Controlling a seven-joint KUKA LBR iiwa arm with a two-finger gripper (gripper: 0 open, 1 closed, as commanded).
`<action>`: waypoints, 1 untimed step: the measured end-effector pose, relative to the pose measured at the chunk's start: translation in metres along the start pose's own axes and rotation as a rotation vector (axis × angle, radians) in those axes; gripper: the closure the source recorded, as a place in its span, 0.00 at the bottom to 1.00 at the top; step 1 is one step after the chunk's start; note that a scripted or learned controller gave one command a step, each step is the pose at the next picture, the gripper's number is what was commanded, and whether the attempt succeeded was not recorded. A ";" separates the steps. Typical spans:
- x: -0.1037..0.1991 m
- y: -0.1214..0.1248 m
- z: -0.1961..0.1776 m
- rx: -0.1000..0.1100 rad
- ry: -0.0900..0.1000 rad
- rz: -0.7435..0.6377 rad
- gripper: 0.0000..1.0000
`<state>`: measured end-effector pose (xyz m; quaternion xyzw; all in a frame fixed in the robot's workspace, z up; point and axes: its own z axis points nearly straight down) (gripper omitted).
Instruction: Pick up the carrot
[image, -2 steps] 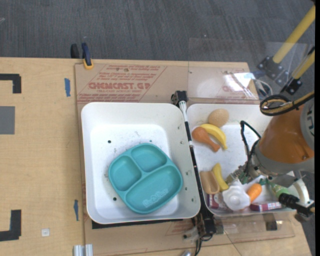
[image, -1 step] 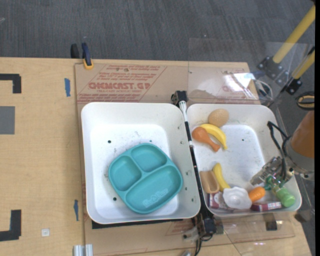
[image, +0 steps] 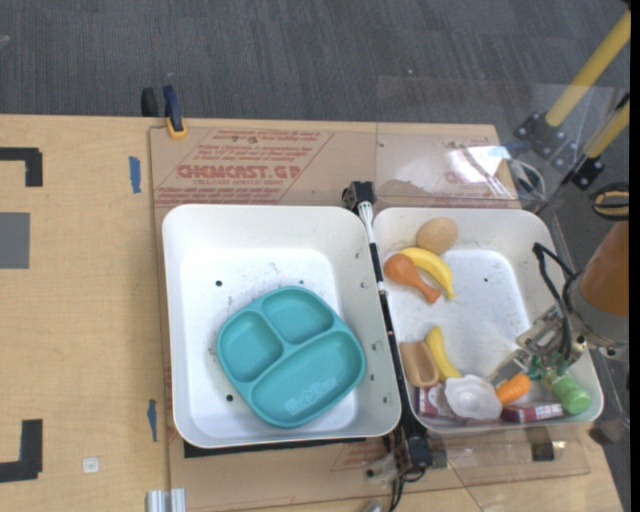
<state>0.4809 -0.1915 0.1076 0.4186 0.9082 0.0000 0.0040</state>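
Wooden bench (image: 80, 330) carries two shallow white bins side by side. The left bin (image: 200, 250) holds a teal divided plate (image: 290, 355) sitting toward its near side. The right bin (image: 500, 290) holds the clutter. The arm (image: 608, 280) comes in over the right bin's right rim, and the gripper (image: 545, 352) is low in that bin's near-right corner - can't tell whether the pincer is apart or together, it's a dark tangle from here.

Far side of the right bin: a beige egg-shaped piece (image: 436, 236), and just below it a yellow banana (image: 432, 268) lying across a tapered orange piece (image: 410, 272). Near side: a second banana (image: 440, 352) beside a brown block (image: 417, 362), and a white lump (image: 470, 398) against the near wall.

Carrot (image: 513, 388) - small orange bit just right of the white lump, directly under and left of the gripper tip, lying on the bin floor. Contact unclear. A green piece (image: 572, 398) sits to its right, by the corner.
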 end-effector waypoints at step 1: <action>0.025 0.023 0.018 -0.001 -0.004 0.347 0.00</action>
